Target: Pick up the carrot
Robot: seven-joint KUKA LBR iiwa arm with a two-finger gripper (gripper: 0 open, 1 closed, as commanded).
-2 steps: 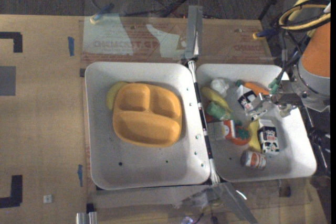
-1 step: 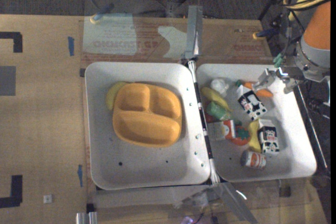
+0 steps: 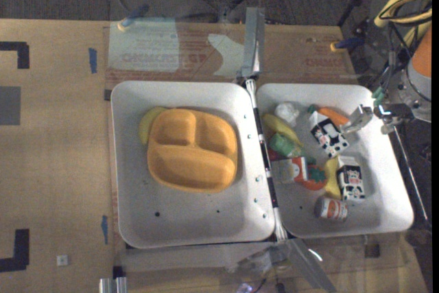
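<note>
Camera view: carrot (image 3: 334, 115) just left of gripper (image 3: 359, 119); finger state unclear.

I'm seeing the carrot (image 3: 334, 115) lying in the right-hand bin, up near its far rim and toward the right side. It is showing as a small orange piece, elongated, with what looks like a dab of green at its left end, though at this size I can't be sure that green belongs to it. It is lying flat on the white floor of the bin, its long axis running roughly left to right and tilting slightly downward to the right. Its lower edge is sitting right against the top of a black-and-white patterned carton, which may be covering part of it. I'm finding it too small to make out any surface detail.
</note>
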